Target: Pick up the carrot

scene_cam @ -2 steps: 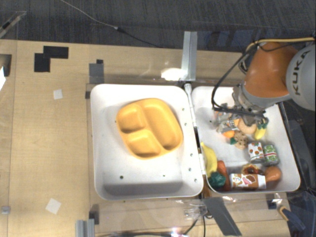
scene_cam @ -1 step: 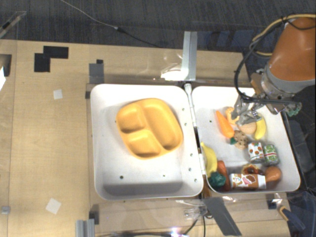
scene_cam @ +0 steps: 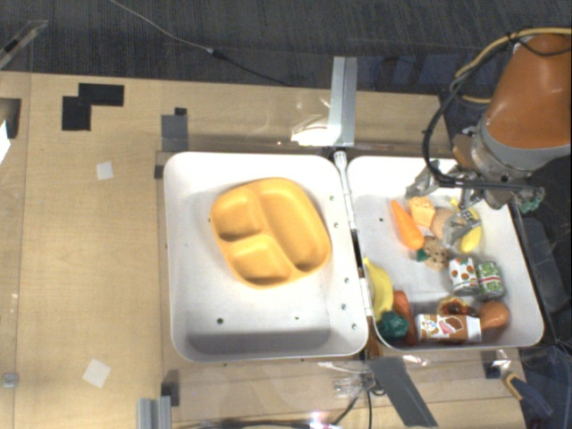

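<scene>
Overhead view of my bench, with two white bins side by side. The left bin (scene_cam: 188, 266) holds a yellow divided plate (scene_cam: 268, 229), set a little to the far side of the bin's middle. The right bin (scene_cam: 380, 181) holds the clutter I am working in. The carrot (scene_cam: 407, 225) lies in its far-left part, slanted, with its far end pointing up-left, just left of an orange-and-yellow block (scene_cam: 422, 211) that it appears to touch. Nearer along the left wall I see a banana (scene_cam: 381, 286), with a green and red item (scene_cam: 394, 318) at the near-left corner. A small printed carton (scene_cam: 475, 277) sits toward the right wall; a flat labelled packet (scene_cam: 444, 328) and a brown rounded piece (scene_cam: 493, 314) lie along the near edge. The arm (scene_cam: 532, 96) enters from the right, and the gripper (scene_cam: 463, 218) hangs over the far-right part of this bin, right of the carrot and apart from it. I cannot tell how wide the gripper is set; a yellow object (scene_cam: 471, 236) sits at its tip.
</scene>
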